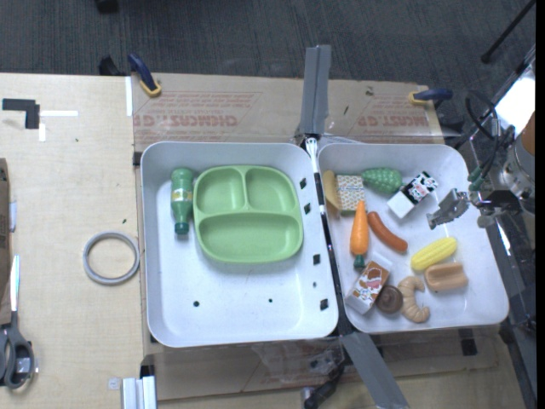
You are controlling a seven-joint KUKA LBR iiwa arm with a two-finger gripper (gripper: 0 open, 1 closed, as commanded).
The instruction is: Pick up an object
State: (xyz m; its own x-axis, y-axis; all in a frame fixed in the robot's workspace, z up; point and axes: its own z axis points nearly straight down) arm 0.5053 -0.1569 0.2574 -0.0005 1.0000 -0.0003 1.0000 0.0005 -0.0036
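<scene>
Gripper point(449, 209) hovering by right bin's point(477, 318) right edge, holding nothing, finger spread unclear. Corn point(433, 252) lying just beneath. Left bin's point(162, 313) near half sitting open.

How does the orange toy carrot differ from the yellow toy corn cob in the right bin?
The orange toy carrot is slim, tapered and lies along the bin; the yellow toy corn cob is stubby, blunt and lies across it. The carrot is near the bin's left wall, the corn toward its right. Both lie flat.

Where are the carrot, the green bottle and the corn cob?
carrot point(360, 227), camera view, middle of its orange body
green bottle point(181, 198), camera view, on its label
corn cob point(433, 253), camera view, middle of the yellow cob
</scene>
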